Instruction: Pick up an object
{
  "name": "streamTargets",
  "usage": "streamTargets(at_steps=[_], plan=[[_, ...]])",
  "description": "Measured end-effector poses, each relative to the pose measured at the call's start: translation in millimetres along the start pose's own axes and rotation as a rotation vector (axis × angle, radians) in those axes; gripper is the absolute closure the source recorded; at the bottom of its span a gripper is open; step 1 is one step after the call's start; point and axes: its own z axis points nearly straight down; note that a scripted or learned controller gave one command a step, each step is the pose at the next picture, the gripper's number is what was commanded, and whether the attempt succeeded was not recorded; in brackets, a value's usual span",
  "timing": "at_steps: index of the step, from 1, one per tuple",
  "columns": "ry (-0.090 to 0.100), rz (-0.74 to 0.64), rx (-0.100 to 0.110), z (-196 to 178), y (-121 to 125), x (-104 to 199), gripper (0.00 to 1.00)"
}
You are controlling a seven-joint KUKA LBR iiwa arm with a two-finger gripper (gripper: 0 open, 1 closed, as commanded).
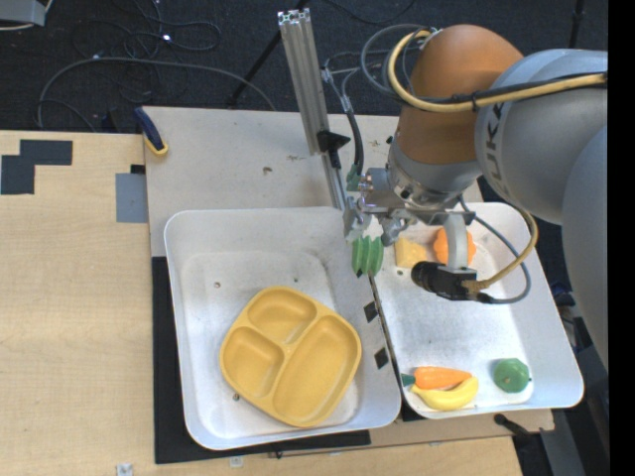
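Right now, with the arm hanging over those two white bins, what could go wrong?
The claw sits right above the wall where the left bin and right bin meet, so coming down it might strike that edge. A green object is at its tip; whether it is truly gripped is unclear, so it could drop. The black cable looping below the wrist hangs close to the orange and yellow items and might snag them.

arm (496, 117) reaching in from right, hand (382, 228) hanging over the divide between bins, green object (367, 254) sitting right under it. yellow divided plate (290, 353) lying in left bin (198, 266). right bin (546, 365) holding banana (448, 396), carrot (440, 376), green fruit (511, 374).
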Motion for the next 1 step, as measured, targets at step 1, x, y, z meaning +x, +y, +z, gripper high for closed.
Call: streamTargets(at_steps=[1], plan=[[0.000, 0.000, -0.002, -2.2, 0.3, 49.0, 1.00]])
